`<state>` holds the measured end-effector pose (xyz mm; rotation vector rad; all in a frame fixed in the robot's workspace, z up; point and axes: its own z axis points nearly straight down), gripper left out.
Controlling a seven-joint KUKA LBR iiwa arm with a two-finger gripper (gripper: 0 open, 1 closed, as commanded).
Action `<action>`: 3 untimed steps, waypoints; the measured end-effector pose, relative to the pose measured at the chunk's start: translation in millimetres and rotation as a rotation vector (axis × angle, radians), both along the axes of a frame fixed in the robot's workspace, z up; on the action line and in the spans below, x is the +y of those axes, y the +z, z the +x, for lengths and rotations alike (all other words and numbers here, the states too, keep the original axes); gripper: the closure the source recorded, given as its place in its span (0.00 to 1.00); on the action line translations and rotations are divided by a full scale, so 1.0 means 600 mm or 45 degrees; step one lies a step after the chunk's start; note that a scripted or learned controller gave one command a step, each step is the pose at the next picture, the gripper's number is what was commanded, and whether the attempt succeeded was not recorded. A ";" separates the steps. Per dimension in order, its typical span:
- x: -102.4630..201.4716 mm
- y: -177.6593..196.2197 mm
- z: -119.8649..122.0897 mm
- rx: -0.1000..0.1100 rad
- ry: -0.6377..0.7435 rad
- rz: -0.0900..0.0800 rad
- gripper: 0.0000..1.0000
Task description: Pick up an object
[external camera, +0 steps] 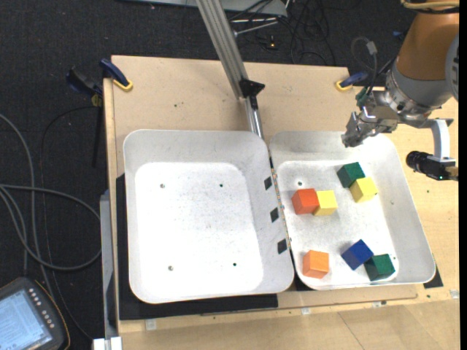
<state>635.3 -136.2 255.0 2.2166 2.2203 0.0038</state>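
**Ana:** Plywood bench (190,93) under two white bins, dark floor and cables all round. Where is the gripper (355,135)?

**Ben:** Over the far rim of the right bin (416,224), hanging from the grey and orange arm (427,49). Nothing sits between its tips, and whether they are spread or pressed together I cannot tell at this angle.

**Ana:** So no object picked yet?

**Ben:** I judge not. All seven blocks lie on the bin floor. Nearest, just below the gripper, is a green block (351,173) touching a yellow block (363,189). Further below and a little to its left, a red-orange block (305,200) touches a second yellow block (326,202).

**Ana:** And the rest?

**Ben:** Well below it, at the near end: an orange block (315,263) alone, and a blue block (357,254) against a dark green block (380,266).

**Ana:** The left bin (139,195)?

**Ben:** Well off to the gripper's left, not involved.

**Ana:** What remains, then?

**Ben:** Everything that matters, I'd say: choose a block, descend, close, lift. The green one looks the shortest reach, though its yellow neighbour crowds one side.
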 end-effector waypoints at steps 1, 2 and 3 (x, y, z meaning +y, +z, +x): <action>0.100 0.004 -0.025 0.007 0.008 0.004 1.00; 0.192 0.012 -0.046 0.007 0.009 0.005 1.00; 0.289 -0.016 -0.064 0.009 0.009 0.004 1.00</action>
